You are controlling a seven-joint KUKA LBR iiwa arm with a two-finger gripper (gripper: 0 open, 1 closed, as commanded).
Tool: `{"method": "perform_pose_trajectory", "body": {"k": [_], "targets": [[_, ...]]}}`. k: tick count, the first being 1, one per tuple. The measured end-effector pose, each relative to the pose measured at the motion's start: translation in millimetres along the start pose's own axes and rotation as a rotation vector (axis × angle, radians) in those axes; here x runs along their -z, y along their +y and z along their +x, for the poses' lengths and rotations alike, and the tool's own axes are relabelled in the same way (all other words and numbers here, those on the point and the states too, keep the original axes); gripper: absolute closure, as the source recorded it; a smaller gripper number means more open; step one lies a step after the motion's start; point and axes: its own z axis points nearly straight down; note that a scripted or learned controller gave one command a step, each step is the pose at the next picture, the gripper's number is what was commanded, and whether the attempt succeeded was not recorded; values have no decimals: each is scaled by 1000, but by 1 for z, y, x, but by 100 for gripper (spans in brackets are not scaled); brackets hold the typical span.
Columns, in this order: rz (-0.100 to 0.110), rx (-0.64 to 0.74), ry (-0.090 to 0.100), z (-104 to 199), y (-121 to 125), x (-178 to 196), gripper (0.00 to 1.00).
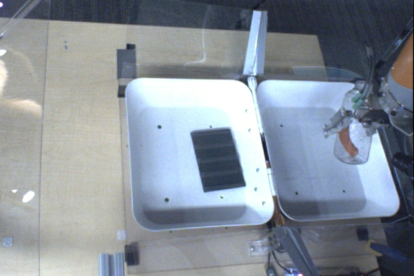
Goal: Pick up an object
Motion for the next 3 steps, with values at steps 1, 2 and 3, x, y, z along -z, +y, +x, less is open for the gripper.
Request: {"method": "perform_pose_trajectory", "body": {"k": [1, 2, 3], "targets": [[0, 86, -1, -41, 43, -60, 0], [-8, 211, -3, -51, 76, -153, 0], [-13, 214, -5, -50, 78, -141, 100]]}}
